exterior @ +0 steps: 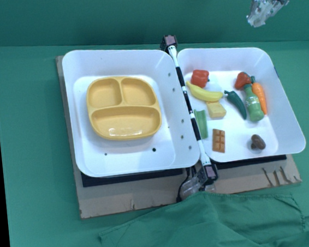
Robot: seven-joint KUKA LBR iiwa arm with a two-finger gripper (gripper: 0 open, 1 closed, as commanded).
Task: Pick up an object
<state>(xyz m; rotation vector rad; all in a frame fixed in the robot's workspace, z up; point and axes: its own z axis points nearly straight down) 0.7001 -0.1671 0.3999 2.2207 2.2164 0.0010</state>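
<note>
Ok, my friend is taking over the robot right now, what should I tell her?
Gripper: up high past the right bin's far corner, nothing between its fingers.
Left bin: yellow plate.
Right bin: banana, tomato, strawberry, carrot, bottle, green pepper, cucumber, cheese, chocolate, brown lump.
Done: nothing picked yet.
Left: go down, grab one, lift.

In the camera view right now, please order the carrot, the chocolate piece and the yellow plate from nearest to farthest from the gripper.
From the gripper:
1. Carrot, right bin, far right side.
2. Chocolate piece, right bin, near the divider.
3. Yellow plate, left bin.
</note>
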